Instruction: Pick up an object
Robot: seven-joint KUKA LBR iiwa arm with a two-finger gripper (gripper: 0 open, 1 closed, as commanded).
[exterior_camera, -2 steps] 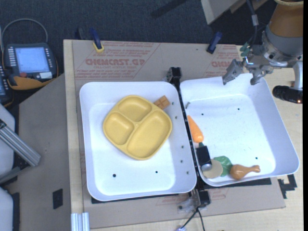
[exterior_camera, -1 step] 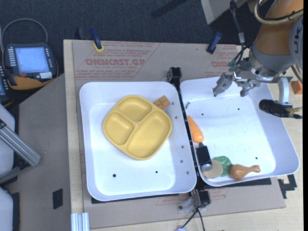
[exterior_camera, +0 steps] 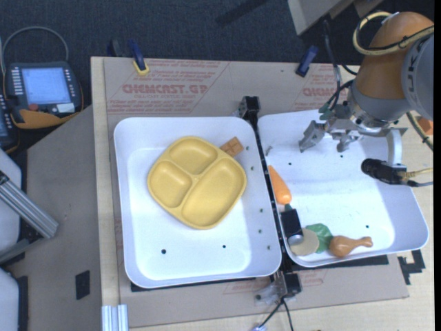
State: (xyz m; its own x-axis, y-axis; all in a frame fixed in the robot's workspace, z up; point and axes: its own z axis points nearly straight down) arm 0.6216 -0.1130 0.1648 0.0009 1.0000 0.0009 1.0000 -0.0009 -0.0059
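My gripper (exterior_camera: 326, 138) hangs over the far part of the right bin (exterior_camera: 358, 198), its two fingers spread open with bare white floor between them. The nearest object is an orange carrot (exterior_camera: 279, 185), lying along the bin's left wall, below and left of the gripper. A black block (exterior_camera: 290, 221) lies just below the carrot. In the bin's near left corner sit a green piece (exterior_camera: 321, 232), a beige round piece (exterior_camera: 306, 243) and a brown drumstick (exterior_camera: 349, 242).
The left bin (exterior_camera: 138, 233) holds a yellow divided plate (exterior_camera: 198, 181) with a small brown block (exterior_camera: 232, 145) at its far right edge. A black clamp (exterior_camera: 249, 106) stands at the far end of the wall between the bins. The arm's orange-banded wrist (exterior_camera: 389, 54) looms over the right bin's far right corner.
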